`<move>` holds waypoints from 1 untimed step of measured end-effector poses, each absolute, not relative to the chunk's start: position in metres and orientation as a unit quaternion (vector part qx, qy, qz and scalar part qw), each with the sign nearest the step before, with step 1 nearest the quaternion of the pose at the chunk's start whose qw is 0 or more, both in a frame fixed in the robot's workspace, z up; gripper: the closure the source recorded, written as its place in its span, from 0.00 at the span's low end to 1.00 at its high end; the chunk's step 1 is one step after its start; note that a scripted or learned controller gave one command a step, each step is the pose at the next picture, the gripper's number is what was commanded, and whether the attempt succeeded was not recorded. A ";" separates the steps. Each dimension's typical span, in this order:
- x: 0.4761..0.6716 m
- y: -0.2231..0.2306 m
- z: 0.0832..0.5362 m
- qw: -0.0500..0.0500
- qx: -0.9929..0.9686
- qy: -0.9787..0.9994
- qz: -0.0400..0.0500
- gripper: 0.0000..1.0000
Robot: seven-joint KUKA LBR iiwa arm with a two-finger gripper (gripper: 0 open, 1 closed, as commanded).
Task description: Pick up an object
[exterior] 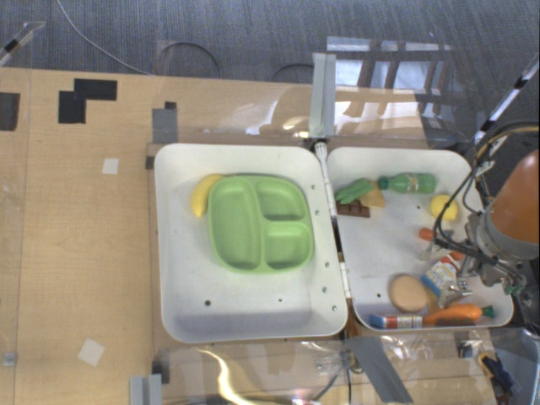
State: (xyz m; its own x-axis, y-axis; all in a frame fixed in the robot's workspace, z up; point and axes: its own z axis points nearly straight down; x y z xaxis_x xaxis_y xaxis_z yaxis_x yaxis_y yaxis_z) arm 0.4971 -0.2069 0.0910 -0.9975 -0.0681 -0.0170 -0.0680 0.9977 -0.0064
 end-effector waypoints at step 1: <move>0.496 -0.146 0.092 0.011 -0.009 1.000 -0.002 0.00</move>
State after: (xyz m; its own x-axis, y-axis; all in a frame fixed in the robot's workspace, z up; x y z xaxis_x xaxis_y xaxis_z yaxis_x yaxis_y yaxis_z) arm 0.4965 -0.1463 0.0916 -0.9996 -0.0184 -0.0211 -0.0183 0.9998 -0.0045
